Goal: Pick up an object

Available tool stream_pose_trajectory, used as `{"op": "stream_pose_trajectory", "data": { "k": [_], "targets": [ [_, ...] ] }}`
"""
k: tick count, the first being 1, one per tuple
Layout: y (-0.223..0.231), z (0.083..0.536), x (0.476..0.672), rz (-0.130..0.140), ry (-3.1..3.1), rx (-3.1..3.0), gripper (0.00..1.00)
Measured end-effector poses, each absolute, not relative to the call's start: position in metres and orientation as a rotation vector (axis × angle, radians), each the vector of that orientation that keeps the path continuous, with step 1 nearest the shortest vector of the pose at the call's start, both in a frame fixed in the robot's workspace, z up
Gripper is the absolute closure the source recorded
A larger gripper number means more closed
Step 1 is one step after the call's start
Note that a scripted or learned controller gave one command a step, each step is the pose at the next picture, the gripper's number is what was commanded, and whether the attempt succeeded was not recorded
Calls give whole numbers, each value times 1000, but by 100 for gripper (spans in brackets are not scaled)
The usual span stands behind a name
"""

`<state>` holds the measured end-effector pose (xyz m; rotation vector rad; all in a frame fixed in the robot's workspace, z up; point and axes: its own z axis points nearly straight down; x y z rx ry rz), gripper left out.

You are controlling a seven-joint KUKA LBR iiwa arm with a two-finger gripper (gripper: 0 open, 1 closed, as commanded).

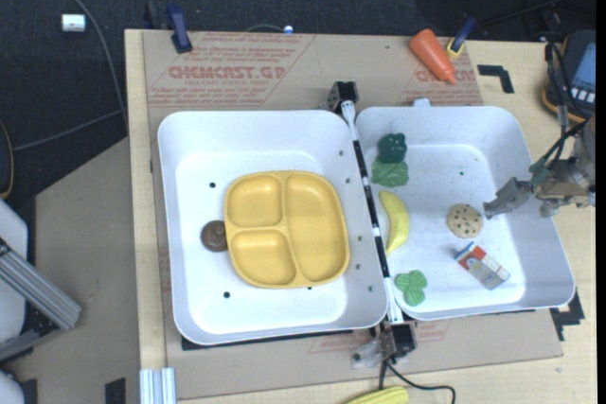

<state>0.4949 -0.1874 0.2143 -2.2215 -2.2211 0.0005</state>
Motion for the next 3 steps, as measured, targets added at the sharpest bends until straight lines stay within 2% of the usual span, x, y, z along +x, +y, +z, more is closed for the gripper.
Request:
{"op": "stream_pose_trajectory", "data": {
  "k": [1, 2, 3],
  "targets": [
    [-141, 112, 548, 1, -2221, -2217, 0],
    [-162, 84, 504, 2, -2219, -2221, 0],
    [-147, 85, 572, -2, -2224, -2220, 0]
  ]
}}
